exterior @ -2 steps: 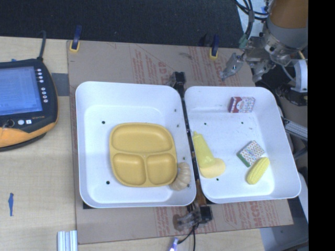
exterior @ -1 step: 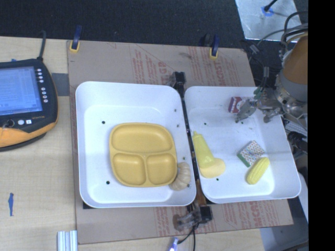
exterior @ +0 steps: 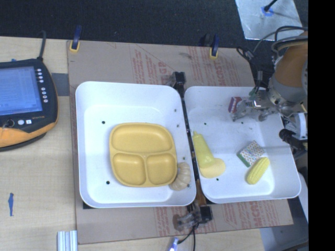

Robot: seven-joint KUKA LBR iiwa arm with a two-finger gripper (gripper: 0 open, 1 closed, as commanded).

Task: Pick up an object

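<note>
Hovering over the right bin (exterior: 293,190) far corner, gripper (exterior: 246,110) sat beside a small red item (exterior: 234,104); finger state unclear. Corn cob (exterior: 257,170) lay at the bin's near side, well apart.

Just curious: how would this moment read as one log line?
gripper: over right bin, far end | held: nothing seen | toy corn: untouched

Illumination is even and moderately bright. Both white bins, the left bin (exterior: 89,140) and the right bin (exterior: 282,187), read near-overexposed on their floors with little surface detail. Shadows are soft and short, lying close beneath the yellow tray (exterior: 142,154). The dark floor (exterior: 136,9) at the top shows faint grain. Overall focus is slightly soft; the arm (exterior: 290,72) appears blurred.
</note>
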